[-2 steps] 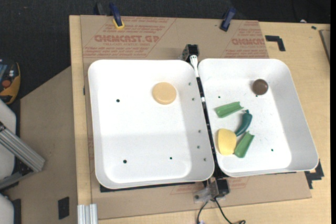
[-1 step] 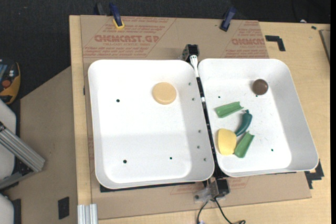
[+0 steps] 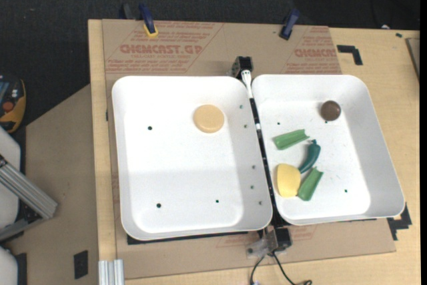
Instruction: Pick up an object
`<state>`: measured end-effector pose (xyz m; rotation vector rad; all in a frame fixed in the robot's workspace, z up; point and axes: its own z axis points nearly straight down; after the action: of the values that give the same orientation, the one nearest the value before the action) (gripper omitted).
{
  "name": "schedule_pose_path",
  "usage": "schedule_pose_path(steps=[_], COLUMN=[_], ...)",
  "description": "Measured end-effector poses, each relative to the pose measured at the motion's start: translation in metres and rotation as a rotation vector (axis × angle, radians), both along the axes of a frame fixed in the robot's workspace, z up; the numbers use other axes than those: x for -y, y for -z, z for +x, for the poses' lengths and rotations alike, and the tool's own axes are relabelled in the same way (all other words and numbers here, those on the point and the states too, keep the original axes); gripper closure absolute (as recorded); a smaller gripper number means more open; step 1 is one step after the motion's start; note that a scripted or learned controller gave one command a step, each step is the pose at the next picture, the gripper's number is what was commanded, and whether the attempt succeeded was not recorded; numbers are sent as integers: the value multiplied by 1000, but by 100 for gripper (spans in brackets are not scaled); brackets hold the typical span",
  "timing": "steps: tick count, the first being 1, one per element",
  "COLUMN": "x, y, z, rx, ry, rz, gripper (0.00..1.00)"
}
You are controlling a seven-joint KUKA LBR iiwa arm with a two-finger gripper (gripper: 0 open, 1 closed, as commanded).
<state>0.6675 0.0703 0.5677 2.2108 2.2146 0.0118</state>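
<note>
Looking down on the worktop (image 3: 200,43) now, two white bins side by side on it, and this reads as the very start of the job: nothing lifted, every piece lying flat, so choosing a target and coming down over it is the step in hand

Left bin (image 3: 133,163) first, the bigger open stretch: one tan disc (image 3: 209,119) sits alone near its far right corner, well apart from everything else. It's round, so no long axis to speak of and no heading, and any approach angle would suit it

Right bin (image 3: 363,143) is the busy one. A brown ball (image 3: 330,110) rests toward its far edge, also round, also alone. Nearer the left wall there's a cluster: a green wedge (image 3: 289,139) lying with its long axis roughly across the bin, slightly raised at its right end; a teal piece (image 3: 311,155) below it running on a slant, its lower end pointing down-left; a yellow lump (image 3: 288,179) by the near left corner; and a green stick (image 3: 310,185) just beside it, apparently touching, tilted with its upper end to the right

As for the tool, I cannot tell its state from here, nor whether it has anything

My call: the disc is the safest pick, while the cluster demands closing across a piece's short side without nudging the neighbours
</note>
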Motion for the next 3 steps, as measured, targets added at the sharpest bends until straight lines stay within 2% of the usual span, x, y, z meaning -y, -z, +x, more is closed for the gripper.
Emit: schedule_pose_path(steps=[1, 2, 3], x=[0, 0, -1], y=[-11, -11, -22], z=[0, 0, 1], rx=[6, 5, 11], ry=[0, 0, -1], rz=[-1, -1, -2], gripper=[100, 0, 100])
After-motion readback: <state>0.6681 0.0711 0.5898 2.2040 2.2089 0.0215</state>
